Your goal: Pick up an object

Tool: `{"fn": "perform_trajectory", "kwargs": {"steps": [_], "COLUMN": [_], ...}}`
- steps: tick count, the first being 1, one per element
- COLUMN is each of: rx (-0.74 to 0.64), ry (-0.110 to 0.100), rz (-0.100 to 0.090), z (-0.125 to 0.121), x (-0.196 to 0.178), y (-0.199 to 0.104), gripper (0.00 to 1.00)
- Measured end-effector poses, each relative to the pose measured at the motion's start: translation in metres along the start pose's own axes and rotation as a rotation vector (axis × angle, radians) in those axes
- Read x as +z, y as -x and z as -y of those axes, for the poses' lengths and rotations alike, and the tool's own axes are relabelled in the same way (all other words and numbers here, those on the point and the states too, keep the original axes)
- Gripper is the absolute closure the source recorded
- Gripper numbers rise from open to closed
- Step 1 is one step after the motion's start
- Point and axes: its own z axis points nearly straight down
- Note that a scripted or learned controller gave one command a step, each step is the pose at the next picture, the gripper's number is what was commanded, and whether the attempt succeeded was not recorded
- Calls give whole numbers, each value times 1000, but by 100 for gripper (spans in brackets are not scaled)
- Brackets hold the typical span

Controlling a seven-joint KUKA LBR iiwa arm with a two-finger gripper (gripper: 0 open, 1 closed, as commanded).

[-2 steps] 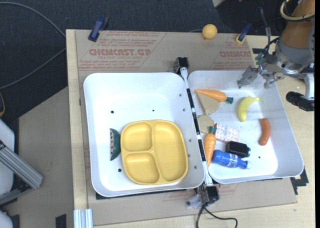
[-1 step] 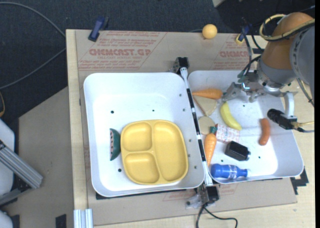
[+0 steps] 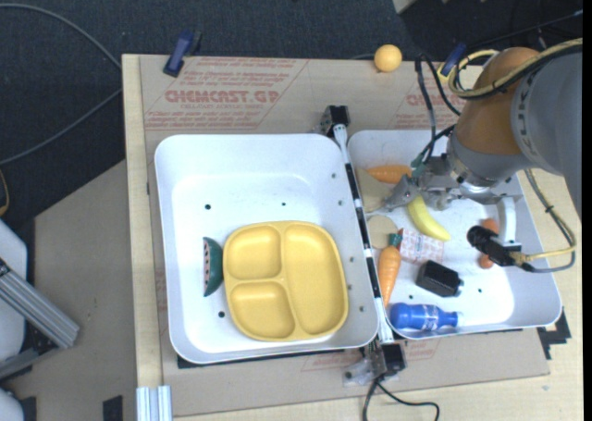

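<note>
Progress on the pick looks early: nothing visible is lifted, and every object lies on a bin floor. The arm (image 3: 518,114) reaches in from the right and hangs over the upper part of the right bin (image 3: 536,303), its end effector (image 3: 427,190) down among the items there, just beside the top end of a banana (image 3: 427,218). Whether the end effector is apart or together cannot be told; the wrist body hides that from above, and no object can be seen clamped in it.

The right bin holds the candidates. The banana lies tilted near the bin's middle, directly under the end effector. An orange carrot-like piece (image 3: 388,172) sits toward the upper left corner, and a larger carrot (image 3: 388,271) lies along the left wall. Between them rests a small patterned packet (image 3: 421,247). A black block (image 3: 437,278) sits lower, with a blue bottle (image 3: 422,318) on its side by the near wall. A small orange-red item (image 3: 487,260) lies near the right, partly hidden by a black part of the arm.

The left bin (image 3: 185,169) carries a yellow divided plate (image 3: 282,278) with a watermelon-slice toy (image 3: 211,266) touching its left edge. An orange ball (image 3: 388,58) rests on the tabletop (image 3: 231,95) beyond the bins.

Judging by position, the banana seems the likeliest target; closing on it and lifting are left to do.
</note>
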Motion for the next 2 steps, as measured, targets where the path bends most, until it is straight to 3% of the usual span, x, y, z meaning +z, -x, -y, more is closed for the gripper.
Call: {"fn": "perform_trajectory", "kwargs": {"steps": [1, 2], "rx": [1, -2], "ry": [1, 5], "rz": [0, 0], "z": [0, -14], "x": [-10, -101], "y": [0, -84], "gripper": [100, 100]}}
